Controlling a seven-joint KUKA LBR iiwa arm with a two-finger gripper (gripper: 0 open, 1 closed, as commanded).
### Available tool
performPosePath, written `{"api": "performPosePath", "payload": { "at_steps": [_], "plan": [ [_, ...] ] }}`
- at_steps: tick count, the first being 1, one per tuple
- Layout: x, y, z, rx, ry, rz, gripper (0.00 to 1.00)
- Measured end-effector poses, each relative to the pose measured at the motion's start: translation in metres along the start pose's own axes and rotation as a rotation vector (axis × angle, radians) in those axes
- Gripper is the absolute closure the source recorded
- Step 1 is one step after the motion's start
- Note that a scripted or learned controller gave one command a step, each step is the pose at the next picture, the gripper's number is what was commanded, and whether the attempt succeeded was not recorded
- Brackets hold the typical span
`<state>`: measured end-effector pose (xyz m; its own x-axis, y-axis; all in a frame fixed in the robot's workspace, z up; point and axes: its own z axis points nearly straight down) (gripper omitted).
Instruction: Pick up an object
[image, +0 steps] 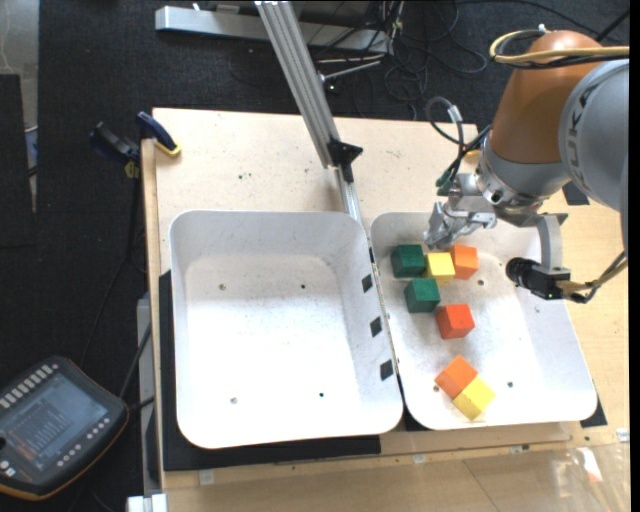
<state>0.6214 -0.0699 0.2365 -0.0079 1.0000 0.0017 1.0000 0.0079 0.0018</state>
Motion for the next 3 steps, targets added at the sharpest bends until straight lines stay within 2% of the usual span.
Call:
{"api": "performPosePath", "payload": {
  "at_steps": [2,3],
  "plan": [
    [0.112,0.0,-0.012,0.0,0.0,0.0,1.0],
    [0.156,-0.007,0.0,0.004,-0.001,0.001,1.0]
  ]
}}
